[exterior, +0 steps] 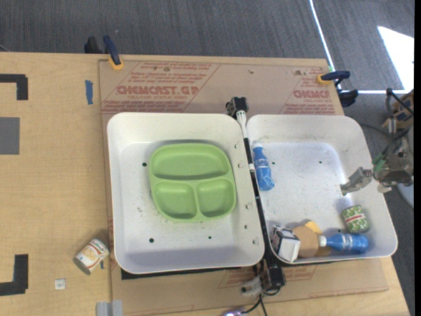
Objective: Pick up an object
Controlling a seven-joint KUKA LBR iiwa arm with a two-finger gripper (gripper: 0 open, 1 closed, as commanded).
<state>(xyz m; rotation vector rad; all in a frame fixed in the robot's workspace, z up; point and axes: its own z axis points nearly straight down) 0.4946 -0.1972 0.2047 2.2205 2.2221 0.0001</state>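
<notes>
Two shallow white bins sit side by side on the counter (52, 176). The left bin (125, 176) holds a green divided plate (193, 180) near its middle. The right bin (316, 150) holds a blue tube (262, 168) against its left wall. Along its near edge lie a small white box (287, 243), a tan lump (306, 236), a blue bottle (345, 243) on its side, and a green patterned ball (355, 219) just above the bottle.

The gripper (355, 180) reaches in over the right bin's right rim, above bare floor. The ball lies just below it, apart from it; the tube is well to its left. Whether the gripper is spread or pressed together cannot be told, and nothing can be seen in it.

A small carton (91, 255) lies on the counter outside the left bin.
</notes>
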